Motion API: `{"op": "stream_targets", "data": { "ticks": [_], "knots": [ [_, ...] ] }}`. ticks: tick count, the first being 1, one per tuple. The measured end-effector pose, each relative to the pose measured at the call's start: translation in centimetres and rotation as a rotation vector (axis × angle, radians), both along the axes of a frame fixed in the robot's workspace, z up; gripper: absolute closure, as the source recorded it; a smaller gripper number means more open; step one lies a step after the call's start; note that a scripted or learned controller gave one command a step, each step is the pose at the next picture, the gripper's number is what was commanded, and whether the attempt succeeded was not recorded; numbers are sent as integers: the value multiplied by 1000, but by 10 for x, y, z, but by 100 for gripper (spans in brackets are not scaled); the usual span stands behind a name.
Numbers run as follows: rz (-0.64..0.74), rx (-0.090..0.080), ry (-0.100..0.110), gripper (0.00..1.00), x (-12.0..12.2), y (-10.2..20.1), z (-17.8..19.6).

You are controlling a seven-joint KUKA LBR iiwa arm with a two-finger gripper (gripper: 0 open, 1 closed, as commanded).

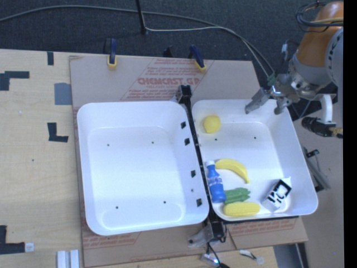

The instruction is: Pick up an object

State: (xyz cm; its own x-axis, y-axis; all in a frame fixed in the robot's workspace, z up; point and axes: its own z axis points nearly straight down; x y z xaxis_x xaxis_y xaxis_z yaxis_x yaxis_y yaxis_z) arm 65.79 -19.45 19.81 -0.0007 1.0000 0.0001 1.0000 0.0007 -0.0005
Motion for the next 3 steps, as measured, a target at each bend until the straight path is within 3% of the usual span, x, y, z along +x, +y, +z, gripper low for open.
{"op": "stream_targets", "data": {
  "ticks": [1, 2, 3],
  "knots": [
    [4, 1, -6, 0, -54, 64, 64],
    [5, 1, 4, 0, -9, 127, 3],
    [-3, 0, 10, 0, -29, 99, -105]
  ]
}}
